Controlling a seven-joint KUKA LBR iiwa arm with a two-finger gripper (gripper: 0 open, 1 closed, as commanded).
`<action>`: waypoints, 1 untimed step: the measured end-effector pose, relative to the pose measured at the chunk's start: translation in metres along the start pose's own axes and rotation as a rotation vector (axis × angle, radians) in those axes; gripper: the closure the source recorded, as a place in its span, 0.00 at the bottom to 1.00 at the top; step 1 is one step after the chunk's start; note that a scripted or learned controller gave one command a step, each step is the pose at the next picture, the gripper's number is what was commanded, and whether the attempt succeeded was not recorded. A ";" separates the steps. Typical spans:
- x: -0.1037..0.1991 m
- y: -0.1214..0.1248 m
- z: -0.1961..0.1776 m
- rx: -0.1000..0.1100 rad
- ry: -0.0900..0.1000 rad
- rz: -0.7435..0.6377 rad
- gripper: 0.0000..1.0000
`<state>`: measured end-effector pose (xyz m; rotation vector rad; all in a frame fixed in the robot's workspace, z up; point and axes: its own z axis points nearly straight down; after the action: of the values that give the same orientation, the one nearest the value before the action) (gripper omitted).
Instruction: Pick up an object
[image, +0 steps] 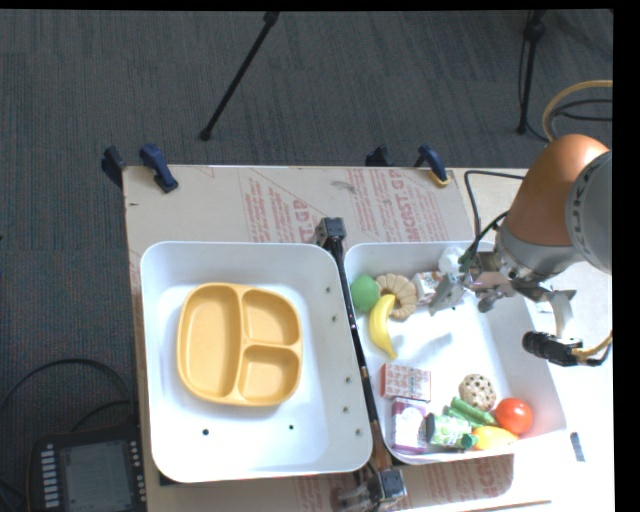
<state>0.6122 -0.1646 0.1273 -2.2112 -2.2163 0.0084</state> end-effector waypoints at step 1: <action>0.060 0.026 0.044 -0.003 -0.001 -0.001 0.00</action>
<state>0.6375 -0.1040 0.0829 -2.2120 -2.2191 0.0069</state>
